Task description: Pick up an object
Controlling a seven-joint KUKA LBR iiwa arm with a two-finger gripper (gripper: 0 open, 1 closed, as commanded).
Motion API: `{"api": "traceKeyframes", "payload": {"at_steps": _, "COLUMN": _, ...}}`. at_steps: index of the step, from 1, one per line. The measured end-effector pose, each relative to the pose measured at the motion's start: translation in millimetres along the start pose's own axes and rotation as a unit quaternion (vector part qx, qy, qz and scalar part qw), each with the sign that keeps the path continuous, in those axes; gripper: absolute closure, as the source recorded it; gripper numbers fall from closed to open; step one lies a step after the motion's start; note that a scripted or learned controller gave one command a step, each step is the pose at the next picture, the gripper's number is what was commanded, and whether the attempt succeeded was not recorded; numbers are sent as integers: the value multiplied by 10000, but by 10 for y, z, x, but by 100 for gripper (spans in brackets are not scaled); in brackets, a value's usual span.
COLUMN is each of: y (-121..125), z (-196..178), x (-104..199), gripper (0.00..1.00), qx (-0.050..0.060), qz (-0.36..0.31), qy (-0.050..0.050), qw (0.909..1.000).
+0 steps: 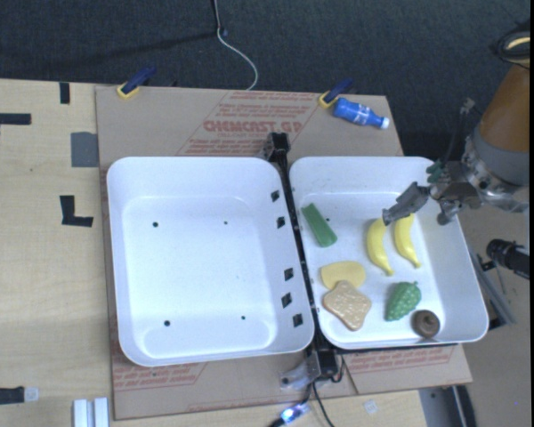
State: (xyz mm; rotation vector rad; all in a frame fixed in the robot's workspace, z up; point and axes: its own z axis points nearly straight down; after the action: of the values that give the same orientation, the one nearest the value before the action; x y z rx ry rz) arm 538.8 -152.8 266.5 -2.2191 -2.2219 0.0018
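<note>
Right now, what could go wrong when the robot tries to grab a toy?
The gripper hangs above the two bananas, which lie side by side, so it might catch both or knock one away. The toys crowd the right bin: the green bumpy fruit and the brown ball sit close together by the bin's near rim, so a grab there could hit the wall or nudge the other toy.
</note>
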Motion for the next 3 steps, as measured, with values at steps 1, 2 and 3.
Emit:
{"api": "traceKeyframes", "payload": {"at_steps": 1, "y": 0, "z": -97, "x": 4, "gripper": 100, "qx": 5, "qz": -5, "qy": 1, "qw": 10000}}
{"api": "traceKeyframes", "payload": {"at_steps": 2, "y": 333, "z": -1454, "x": 12, "gripper": 100, "qx": -87, "qz": -13, "qy": -24, "qw": 10000}}
{"api": "traceKeyframes", "payload": {"at_steps": 3, "y": -236, "z": -859, "x": 469, "gripper": 100, "qx": 32, "qz": -6, "qy": 8, "qw": 10000}}
